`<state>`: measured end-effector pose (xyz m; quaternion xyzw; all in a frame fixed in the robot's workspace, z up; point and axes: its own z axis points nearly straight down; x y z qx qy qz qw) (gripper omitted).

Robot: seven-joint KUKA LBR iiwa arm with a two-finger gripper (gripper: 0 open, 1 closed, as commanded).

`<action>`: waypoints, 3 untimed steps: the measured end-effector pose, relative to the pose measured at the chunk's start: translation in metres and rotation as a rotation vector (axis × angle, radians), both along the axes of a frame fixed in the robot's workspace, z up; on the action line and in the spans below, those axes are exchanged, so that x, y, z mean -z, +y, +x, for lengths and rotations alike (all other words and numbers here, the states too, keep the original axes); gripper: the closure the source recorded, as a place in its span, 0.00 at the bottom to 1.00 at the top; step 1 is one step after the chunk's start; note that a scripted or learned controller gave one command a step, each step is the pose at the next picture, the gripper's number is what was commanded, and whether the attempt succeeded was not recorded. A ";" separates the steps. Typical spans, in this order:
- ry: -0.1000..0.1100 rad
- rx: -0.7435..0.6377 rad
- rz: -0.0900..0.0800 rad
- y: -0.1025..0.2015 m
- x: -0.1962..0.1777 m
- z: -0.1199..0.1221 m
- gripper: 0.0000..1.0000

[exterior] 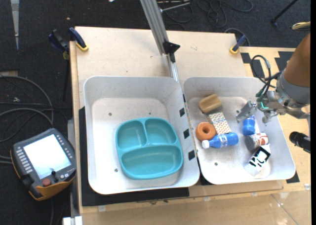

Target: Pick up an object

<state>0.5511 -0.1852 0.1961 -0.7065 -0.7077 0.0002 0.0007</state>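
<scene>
The right bin [232, 85] holds several items: a tan bread-like block [210, 103], a checkered packet [218, 122], an orange donut [205, 131], a blue bottle lying on its side [220, 141], a small blue object [248, 126], a red-and-white can [258, 139] and a black-and-white carton [258, 160]. My gripper [256, 114] reaches in from the right over the bin's right half. It is open, its grey fingers spread just above the small blue object. Nothing is held between them.
The left bin [98, 95] holds a teal divided tray [147, 147]. A slanted metal pole [155, 17] ends at the wall between the bins. Yellow clamps [79, 41] sit at the bench's back corners. A teach pendant [43, 162] lies at the left.
</scene>
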 end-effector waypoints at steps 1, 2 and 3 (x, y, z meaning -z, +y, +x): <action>0.004 0.001 0.001 0.009 0.051 -0.007 0.00; -0.023 -0.001 -0.007 0.007 0.075 0.000 0.00; -0.020 -0.001 -0.005 0.008 0.068 -0.001 1.00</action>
